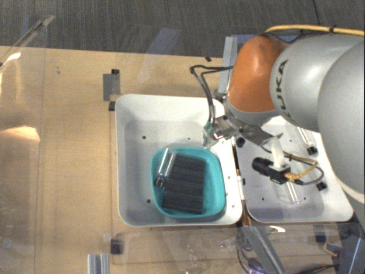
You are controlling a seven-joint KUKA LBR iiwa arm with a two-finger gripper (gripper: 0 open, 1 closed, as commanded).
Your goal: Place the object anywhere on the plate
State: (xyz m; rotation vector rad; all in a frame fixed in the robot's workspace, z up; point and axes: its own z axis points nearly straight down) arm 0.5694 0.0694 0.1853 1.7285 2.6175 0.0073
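two white bins sit side by side on the table (57, 170), and the teal plate (217, 173) is in the near half of the left bin (131, 147). a dark ribbed block (185, 182) lies flat on the plate, with a small shiny cylinder (165, 163) just left of it, also on the plate. so my read is the placing step is basically done.

the gripper (212, 135) hangs at the plate's far right corner, tucked under the wrist. honestly i can't tell if it's apart or together, and nothing shows clamped in it.

next move, i'd guess, is just lifting straight up and backing off right. the wall between the bins is right beside it, and the big grey arm (319, 79) hangs over the right bin (333, 210), so a sideways swing could clip the plate rim.
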